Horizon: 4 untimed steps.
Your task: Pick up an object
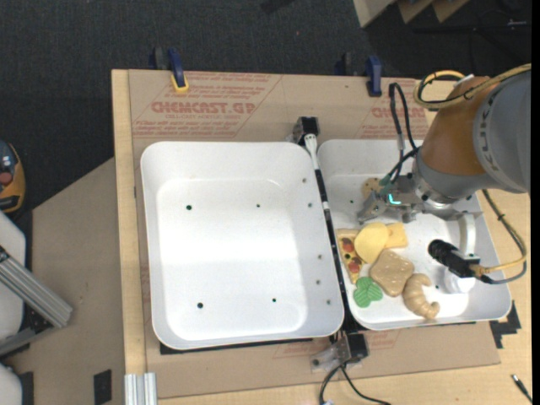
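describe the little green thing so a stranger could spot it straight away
Look at the right-hand white bin, the one the grey arm hangs over. Near its front left corner, just right of the divider between the bins, lies a small flat green piece. It is the only green item there, sitting beside a tan bread slice and below a yellow lump.

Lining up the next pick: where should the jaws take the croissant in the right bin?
Grip the croissant across its fat upper body, coming straight down. Its tail curls toward the bin wall, and the bread slice crowds its left, so close along the free diagonal.
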### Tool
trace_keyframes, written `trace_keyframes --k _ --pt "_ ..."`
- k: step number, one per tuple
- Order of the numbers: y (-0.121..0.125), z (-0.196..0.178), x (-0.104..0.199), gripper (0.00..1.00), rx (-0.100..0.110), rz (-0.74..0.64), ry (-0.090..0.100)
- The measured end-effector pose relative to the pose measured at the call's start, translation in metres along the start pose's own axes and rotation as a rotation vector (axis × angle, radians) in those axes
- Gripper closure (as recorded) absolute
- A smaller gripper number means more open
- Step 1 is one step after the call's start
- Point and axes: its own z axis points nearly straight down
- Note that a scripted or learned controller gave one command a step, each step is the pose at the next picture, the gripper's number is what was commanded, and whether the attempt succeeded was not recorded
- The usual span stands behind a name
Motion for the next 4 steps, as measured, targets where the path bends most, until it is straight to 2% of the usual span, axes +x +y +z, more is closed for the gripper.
trace_keyframes --k 1,2,3,4 --pt "0.001 -0.011 0.0 1.0 -0.003 0.001 -0.001" --pt "0.001 0.001 -0.039 1.0 0.0 0.002 -0.002" --pt "0.001 0.0 -0.037 0.0 0.0 0.0 0.0" --pt "0.042 -0.001 -0.065 0.0 0.001 -0.003 0.0"
